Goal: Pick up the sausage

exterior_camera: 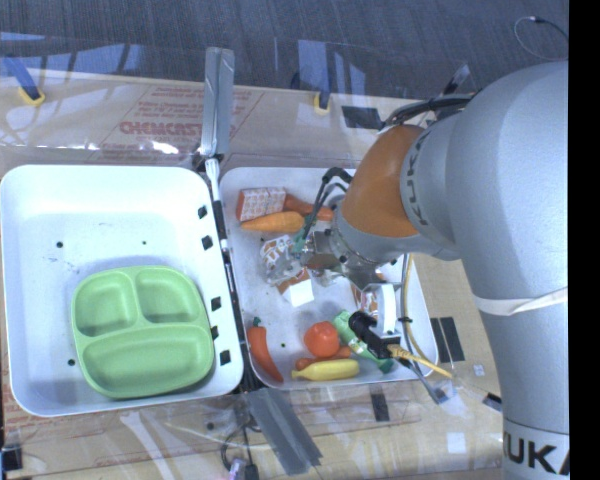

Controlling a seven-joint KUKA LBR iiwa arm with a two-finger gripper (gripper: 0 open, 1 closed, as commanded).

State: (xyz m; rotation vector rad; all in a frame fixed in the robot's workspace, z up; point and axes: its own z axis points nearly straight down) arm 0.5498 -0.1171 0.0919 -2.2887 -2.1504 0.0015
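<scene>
The claw (308,253) hangs low in the right bin (420,338), towards its middle, under the grey arm's orange band (380,193); the wrist hides it from above, so whether it is wide or narrow cannot be told. It sits over or against a crumpled clear wrapper (278,258), with a small white block (300,291) just below it. Beyond the claw, near the bin's far wall, a carrot (270,223) lies beside an orange-brown packet (260,203). Nearer the camera are a round red tomato (322,338) and a yellow banana (330,370) along the near wall. The sausage (262,353), reddish-orange and slightly curved, lies in the near left corner of this bin, against the left wall and well apart from the claw. The left bin (40,218) holds a green divided plate (140,333). Both bins rest on the bench (130,118)
</scene>
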